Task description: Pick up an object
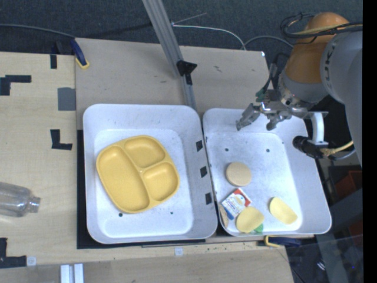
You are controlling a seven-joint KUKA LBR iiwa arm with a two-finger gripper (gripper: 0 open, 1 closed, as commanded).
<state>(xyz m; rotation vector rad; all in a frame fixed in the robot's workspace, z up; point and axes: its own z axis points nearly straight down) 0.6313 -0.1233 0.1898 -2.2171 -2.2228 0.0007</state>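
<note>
Approach step: gripper [261, 118] hovers over right bin's [306, 175] far edge, fingers spread wide, nothing held. Round tan disc [238, 173] lies mid-bin; next move needs descent onto it.

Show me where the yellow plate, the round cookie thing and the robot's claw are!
yellow plate [136, 173]: camera view, middle where its compartments meet.
round cookie thing [238, 174]: camera view, its centre.
claw [260, 121]: camera view, midway between fingertips.
</note>
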